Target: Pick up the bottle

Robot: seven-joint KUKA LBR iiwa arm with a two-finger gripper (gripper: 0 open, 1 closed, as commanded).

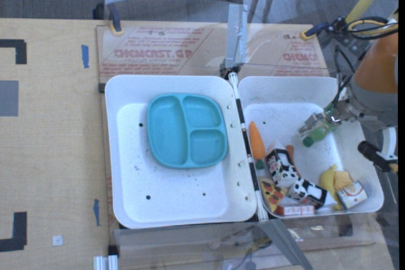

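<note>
You are looking down on two white bins side by side, with the divided teal plate (187,130) as the reference landmark, lying in the left bin (120,155). The right bin (278,92) sits just right of the plate, across the shared rim. The bottle (316,129), small, clear and greenish with a green cap, lies tilted well to the right of the plate, at about the plate's height in the frame, on the right bin's floor near its far right side. The gripper (330,114) is at the bottle's upper end, touching or just above it; you cannot tell from this angle how the claw stands, nor whether the bottle is between the fingers. The arm (374,73), with its orange band, enters further right of the plate. Between plate and bottle lies an orange carrot (256,140), close to the rim. Below and right of the plate sit a black-and-white cow toy (285,172) and a yellow toy (340,183).
</note>
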